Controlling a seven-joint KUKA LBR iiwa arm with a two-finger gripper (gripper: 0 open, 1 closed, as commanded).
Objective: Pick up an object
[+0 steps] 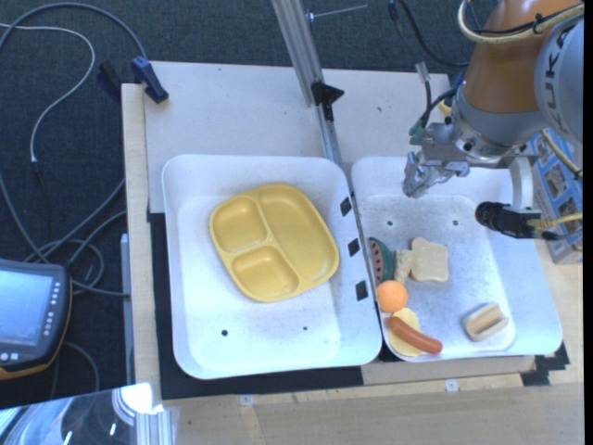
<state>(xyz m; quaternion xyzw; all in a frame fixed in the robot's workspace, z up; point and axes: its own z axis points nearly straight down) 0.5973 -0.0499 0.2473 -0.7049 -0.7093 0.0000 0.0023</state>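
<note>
Two shallow white bins sit side by side on a pale bench, seen from a fixed camera looking down at a slant. The left bin (195, 341) holds a yellow divided plate (272, 241) with three compartments, lying slightly turned near the bin's centre. The right bin (528, 276) carries a cluster of toy food along its left and near sides: a watermelon slice (377, 259) against the left wall, a slice of toast (429, 260) just beside it, an orange (392, 296) nearer the camera, a red sausage (415, 334) lying across a yellow banana piece (400, 341) at the near-left corner, and a small bread roll (485, 322) apart from them toward the near-right. The grey arm with its orange band (514, 49) reaches in from the right, and the gripper (422, 182) hangs over the far-left part of the right bin, above bare white floor, well apart from the toast and the other items. Whether it is spread or pressed together cannot be told from this angle; nothing is seen between its tips. A metal rail (301, 35) runs down toward the divide between the bins. Black cables (56, 109) trail over the dark floor at left, near a small screen (28, 313)
</note>
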